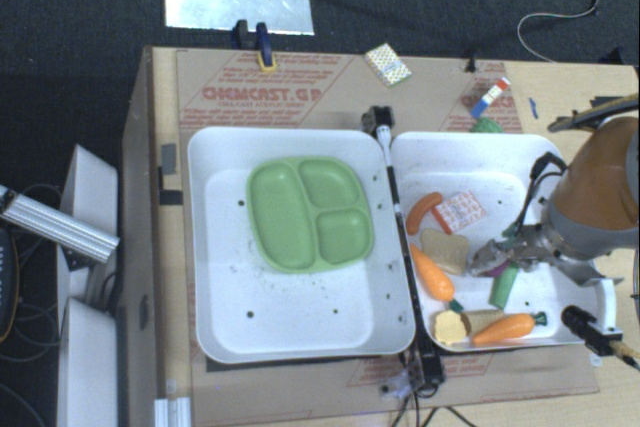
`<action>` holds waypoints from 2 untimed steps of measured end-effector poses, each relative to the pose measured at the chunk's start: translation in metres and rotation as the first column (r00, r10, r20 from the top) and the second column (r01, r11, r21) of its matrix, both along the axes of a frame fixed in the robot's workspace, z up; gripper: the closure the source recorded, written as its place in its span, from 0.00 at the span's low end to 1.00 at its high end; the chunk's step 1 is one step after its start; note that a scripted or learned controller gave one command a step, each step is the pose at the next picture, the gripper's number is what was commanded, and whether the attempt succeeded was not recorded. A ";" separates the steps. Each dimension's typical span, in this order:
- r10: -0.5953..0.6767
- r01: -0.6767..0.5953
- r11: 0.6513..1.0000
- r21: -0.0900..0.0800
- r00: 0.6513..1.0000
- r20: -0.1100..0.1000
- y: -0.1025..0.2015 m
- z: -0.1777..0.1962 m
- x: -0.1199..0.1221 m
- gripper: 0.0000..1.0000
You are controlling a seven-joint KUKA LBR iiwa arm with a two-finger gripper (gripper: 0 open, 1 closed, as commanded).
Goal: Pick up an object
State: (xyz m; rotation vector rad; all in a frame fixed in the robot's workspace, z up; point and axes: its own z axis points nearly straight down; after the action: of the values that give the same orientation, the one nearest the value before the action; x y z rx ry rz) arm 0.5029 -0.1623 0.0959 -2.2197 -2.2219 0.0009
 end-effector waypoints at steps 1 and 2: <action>0.001 -0.001 1.000 -0.001 1.000 0.004 0.000 0.011 0.001 1.00; 0.001 -0.001 1.000 0.000 1.000 0.004 0.000 0.011 0.001 0.00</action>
State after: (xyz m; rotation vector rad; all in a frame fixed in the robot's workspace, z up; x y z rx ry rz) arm 0.5041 -0.1625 0.1068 -2.2207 -2.2248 -0.0025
